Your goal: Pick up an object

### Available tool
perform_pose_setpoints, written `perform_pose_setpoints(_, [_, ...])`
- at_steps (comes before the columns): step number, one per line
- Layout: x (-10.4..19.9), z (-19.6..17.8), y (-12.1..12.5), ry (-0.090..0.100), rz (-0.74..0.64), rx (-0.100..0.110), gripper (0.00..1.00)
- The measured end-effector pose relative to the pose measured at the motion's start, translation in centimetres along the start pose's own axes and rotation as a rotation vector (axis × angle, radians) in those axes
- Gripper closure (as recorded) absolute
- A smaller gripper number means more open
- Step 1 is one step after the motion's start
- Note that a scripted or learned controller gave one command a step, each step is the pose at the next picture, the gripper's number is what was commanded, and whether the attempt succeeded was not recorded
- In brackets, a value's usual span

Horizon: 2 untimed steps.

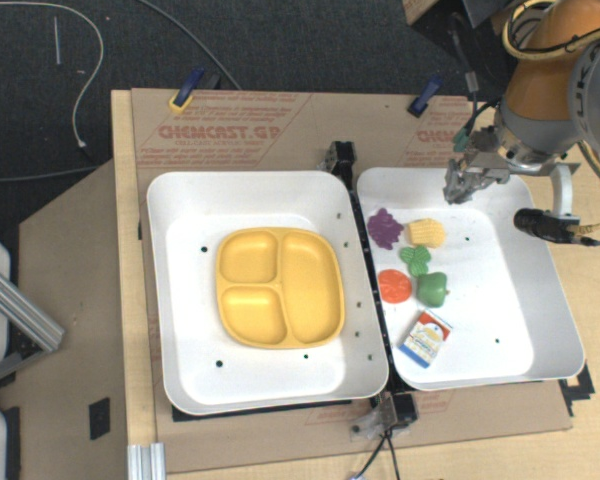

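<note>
You're looking at the gripper (462, 190) hanging over the far edge of the right bin (525, 298), up near its back rim, with the orange-banded arm (550, 63) reaching in from the right. Whether those jaws are parted or closed, I can't tell; they read as a dark cluster from here, and nothing shows between them.

So nothing is picked yet. Every candidate lies on the bin floor. Nearest the gripper you have the corn (426, 233), and just beside it the purple grapes (384, 227) toward the divider. Below those sit a small green piece (415, 259), the red tomato (395, 286) and a green pepper (433, 288), bunched close, some touching. Nearer you, set apart from the cluster, lies a small carton (425, 339), tilted.

Over in the left bin (180, 258) you've got the yellow tray (280, 288), three compartments, nothing in them.

My read: you're at the approach stage. The gripper stands apart from the toys, off to the back and right of the corn. What's left is the whole grasp: come across over a target, descend, close, lift. The corn looks the shortest reach, and the carton the cleanest, since it has room around it. In the cluster you risk nudging a neighbour.
</note>
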<state>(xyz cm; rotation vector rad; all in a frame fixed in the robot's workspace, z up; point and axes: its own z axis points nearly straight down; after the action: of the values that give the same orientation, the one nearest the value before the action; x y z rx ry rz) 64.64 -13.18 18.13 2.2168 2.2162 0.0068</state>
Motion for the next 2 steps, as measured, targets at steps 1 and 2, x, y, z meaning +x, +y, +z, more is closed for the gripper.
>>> perform_pose_setpoints(1, [-1.0, -5.4, 0.4, 0.0, 0.0, 0.0, 1.0])
perform_pose_setpoints(2, [-1.0, -7.8, 0.5, 0.001, -0.002, 0.004, 1.0])
